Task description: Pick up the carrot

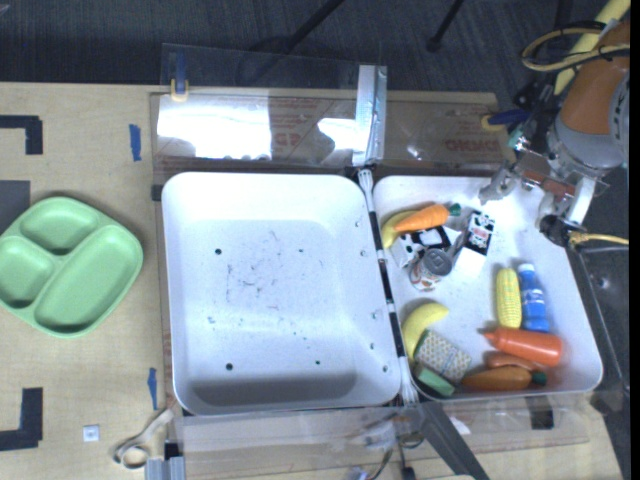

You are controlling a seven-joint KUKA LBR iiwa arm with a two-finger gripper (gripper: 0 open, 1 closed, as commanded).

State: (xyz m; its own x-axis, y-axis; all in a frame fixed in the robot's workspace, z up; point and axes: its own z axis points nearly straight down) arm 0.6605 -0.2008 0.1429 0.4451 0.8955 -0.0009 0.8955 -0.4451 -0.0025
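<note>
Carrot [424,217] lying near the back of the right bin [585,298], resting across a banana [392,227]. Gripper [525,180] hovering over the bin's back right corner, apart from it, nothing visibly held; open or closed, cannot tell.

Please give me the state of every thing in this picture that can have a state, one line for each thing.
carrot: lying in the right bin, leaning on a banana, not grasped
right bin: crowded with items
tool: above the right bin's far edge, apart from the carrot
corn cob: lying flat beside the blue bottle
blue bottle: lying on its side
green divided plate: upright on the bench, left of the bins
</note>
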